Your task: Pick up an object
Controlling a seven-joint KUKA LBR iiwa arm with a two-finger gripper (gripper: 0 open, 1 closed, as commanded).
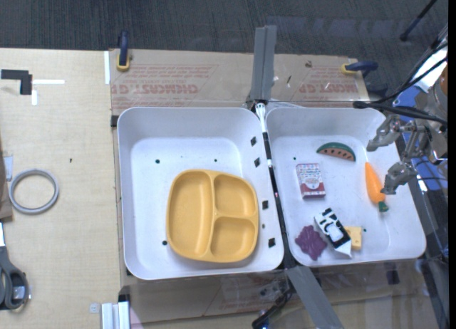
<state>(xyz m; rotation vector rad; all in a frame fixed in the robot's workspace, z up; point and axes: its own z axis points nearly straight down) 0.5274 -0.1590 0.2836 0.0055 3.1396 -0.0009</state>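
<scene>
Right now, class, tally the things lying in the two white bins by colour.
Yellow: 2, divided plate, cheese piece
Orange: 1, carrot
Green-red: 1, watermelon slice
Red-white: 1, small box
Purple: 1, grapes
Black-white: 1, carton
Total: 7

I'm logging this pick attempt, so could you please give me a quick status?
Gripper above right bin's right edge, holding nothing. Carrot lies just beside it, untouched. Nothing blocking the carrot.

Claw (pixel 390 161) beside carrot (pixel 374 184)
</scene>
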